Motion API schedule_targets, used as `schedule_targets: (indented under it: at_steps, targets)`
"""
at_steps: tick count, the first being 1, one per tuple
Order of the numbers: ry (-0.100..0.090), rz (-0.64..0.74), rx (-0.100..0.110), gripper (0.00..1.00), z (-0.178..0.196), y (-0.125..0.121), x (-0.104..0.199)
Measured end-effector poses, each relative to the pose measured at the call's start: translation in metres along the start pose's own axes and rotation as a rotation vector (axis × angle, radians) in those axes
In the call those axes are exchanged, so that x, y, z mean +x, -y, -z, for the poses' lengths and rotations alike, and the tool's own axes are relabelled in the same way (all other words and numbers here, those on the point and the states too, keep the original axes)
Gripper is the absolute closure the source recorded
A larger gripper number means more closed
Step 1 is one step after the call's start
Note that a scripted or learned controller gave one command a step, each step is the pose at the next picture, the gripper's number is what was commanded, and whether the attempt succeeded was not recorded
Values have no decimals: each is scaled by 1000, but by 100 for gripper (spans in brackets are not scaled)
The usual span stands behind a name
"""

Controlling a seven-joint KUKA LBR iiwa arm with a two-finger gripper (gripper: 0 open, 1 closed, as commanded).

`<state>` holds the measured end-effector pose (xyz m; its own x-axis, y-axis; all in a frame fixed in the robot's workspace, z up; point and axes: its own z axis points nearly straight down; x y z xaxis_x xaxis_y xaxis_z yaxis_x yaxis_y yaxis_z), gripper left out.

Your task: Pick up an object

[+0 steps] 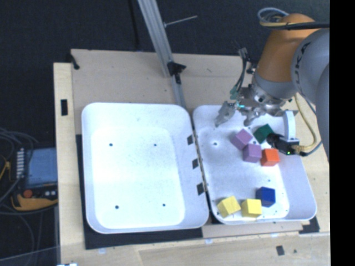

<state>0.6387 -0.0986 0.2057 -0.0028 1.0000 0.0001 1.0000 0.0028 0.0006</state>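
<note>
Tan flat wooden bench point(111, 76), one, rectangular with a matte top. One grey KUKA arm point(285, 54) with a rounded, smooth shell and an orange band comes in from the right, over the top of the right bin.

Two shallow white plastic bins with rounded corners and faintly speckled floors sit side by side, their long edges touching. The left white bin point(133, 165) has small dark dots on its floor. The right white bin point(233, 176) holds all the blocks.

One slanted silver metal pole point(158, 37) runs from the top edge down to the gap between the bins.

One two-finger metal gripper point(237, 118) hangs over the upper left part of the right bin, just beside the top purple block. It holds nothing visible; cannot tell whether it is open or closed.

Seven small cube-like blocks, solid colours, smooth faces:
- two purple blocks point(242, 138), touching, in the upper middle
- one dark green block point(263, 133), just right of the upper purple one
- one orange block point(270, 157), touching the lower purple one
- one blue block point(266, 196), lower right
- two yellow blocks point(228, 206), side by side at the bottom rim
</note>
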Motion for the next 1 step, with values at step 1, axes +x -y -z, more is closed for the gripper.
schedule_targets:
  at_steps: [1]
  targets:
    - [0, 0, 0, 0, 0, 0, 0]
